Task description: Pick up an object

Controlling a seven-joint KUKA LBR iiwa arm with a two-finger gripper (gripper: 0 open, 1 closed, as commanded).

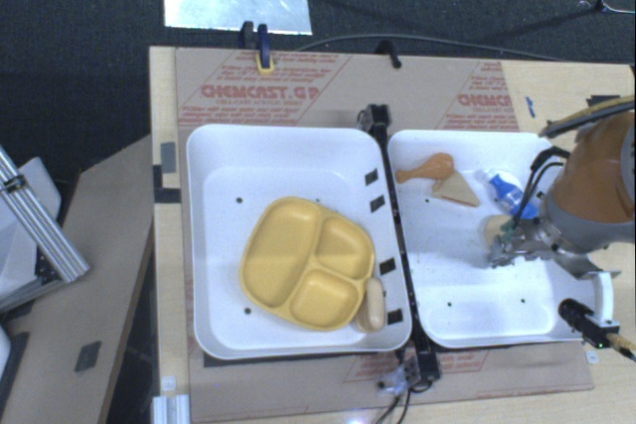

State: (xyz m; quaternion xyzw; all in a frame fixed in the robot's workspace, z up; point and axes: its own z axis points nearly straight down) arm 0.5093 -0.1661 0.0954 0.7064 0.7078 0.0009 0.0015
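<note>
1. Bench (pixel 328 84): two white bins side by side.
2. Gripper (pixel 505 251) is low in the right bin (pixel 477 313); its state cannot be told.
3. Nearest object, possibly a pale disc (pixel 494 227), lies just beside it; centre over it before closing.

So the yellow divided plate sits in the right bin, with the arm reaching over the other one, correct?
Not quite. The camera view shows the yellow divided plate in the left bin, not the right. The arm reaches over the right bin.
</note>
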